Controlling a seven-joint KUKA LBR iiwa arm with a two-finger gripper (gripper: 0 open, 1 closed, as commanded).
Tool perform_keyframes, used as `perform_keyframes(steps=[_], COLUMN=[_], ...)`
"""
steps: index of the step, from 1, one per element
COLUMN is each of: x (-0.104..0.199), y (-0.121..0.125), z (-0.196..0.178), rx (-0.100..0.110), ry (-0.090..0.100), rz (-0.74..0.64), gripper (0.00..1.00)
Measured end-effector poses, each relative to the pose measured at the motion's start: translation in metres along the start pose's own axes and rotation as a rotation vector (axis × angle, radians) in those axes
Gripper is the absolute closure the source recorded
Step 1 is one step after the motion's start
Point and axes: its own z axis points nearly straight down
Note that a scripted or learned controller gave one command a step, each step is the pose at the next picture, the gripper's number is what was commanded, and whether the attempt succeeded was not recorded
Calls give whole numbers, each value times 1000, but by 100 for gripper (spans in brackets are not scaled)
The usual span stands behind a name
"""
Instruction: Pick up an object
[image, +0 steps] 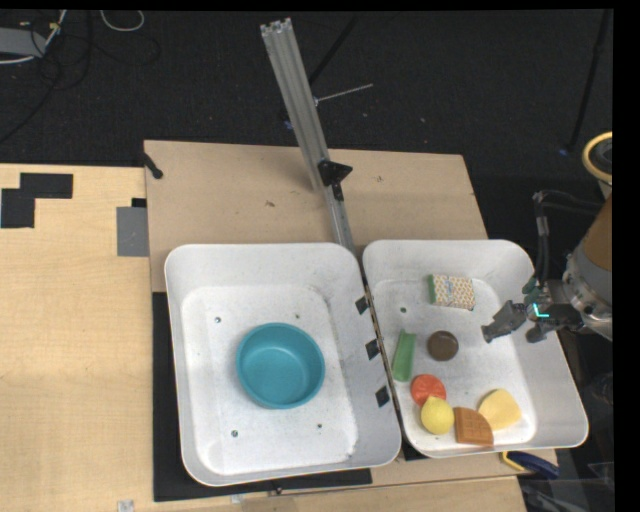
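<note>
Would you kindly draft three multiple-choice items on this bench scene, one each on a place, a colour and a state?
1. Where does the bowl lie?
A. left bin
B. right bin
C. on the bench

2. What colour is the round piece beside the red one?
A. blue
B. yellow
C. white

3. How does the gripper stand?
A. above the bowl
B. at the right bin's right side, nothing between its fingers
C. clamped on the green piece

Key: 1 A, it sits in the left bin; 2 B, the yellow ball touches it; 3 B, it hovers over the right bin.
</note>
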Motion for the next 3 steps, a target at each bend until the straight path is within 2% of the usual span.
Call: perform_keyframes(steps=[1, 3], x=[0, 7], y=[0, 11], z=[0, 116], rx=[0, 5], ry=[0, 1], rz=[0, 0], gripper=[0, 0])
